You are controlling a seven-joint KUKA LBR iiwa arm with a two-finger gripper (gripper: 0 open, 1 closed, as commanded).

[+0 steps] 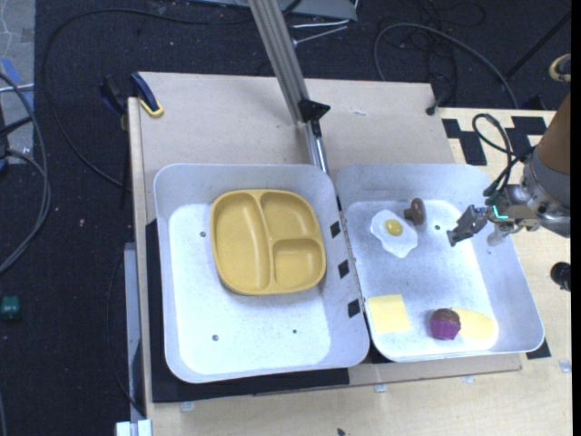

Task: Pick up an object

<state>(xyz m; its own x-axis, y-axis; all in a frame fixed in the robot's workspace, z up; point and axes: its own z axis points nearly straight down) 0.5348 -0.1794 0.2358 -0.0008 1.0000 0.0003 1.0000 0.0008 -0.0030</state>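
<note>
The right bin holds a toy fried egg, a small brown piece just behind it, a pale yellow square slab, a purple round object and a yellow piece next to it. My gripper hangs over the right side of this bin, to the right of the egg, with its fingers apart and nothing between them. The arm comes in from the right edge.
The left bin carries a yellow divided plate. A metal pole slants down to the seam between the bins. Black clips sit along the divider. Cables lie on the dark floor around the bench.
</note>
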